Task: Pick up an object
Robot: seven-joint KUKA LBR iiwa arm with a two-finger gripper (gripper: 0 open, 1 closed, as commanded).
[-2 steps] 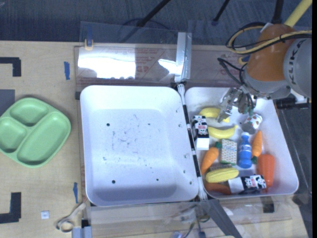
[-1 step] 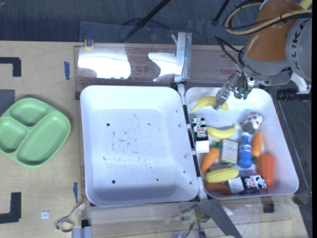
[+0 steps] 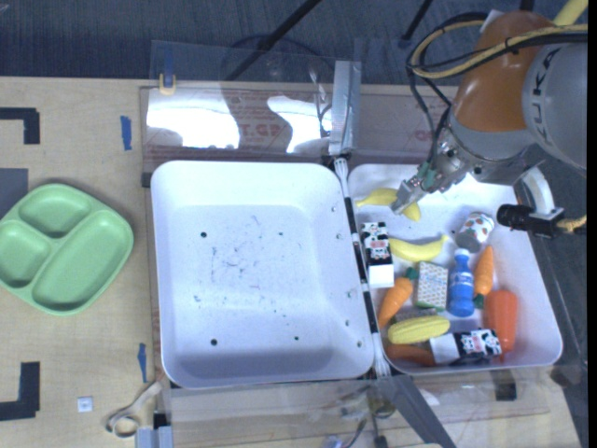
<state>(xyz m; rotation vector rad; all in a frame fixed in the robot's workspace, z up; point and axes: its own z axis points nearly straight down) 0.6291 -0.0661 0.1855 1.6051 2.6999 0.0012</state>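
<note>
Reaching in from the right, down into the right bin (image 3: 546, 292), with the gripper (image 3: 410, 199) low over the far left corner. Cannot tell if the fingers are spread or pressed together. Touching or just above a yellow banana (image 3: 378, 197) there, too close to say which. Nothing seen pinched. More toys packed just beside it in the same bin: a second banana (image 3: 417, 248), a blue bottle (image 3: 462, 286), an orange carrot (image 3: 396, 297), a corn cob (image 3: 417, 329) and a small cow-spotted carton (image 3: 375, 242). Sitting well apart on the table (image 3: 75, 362), by the left bin (image 3: 173, 189), a green tray (image 3: 61, 246).
</note>
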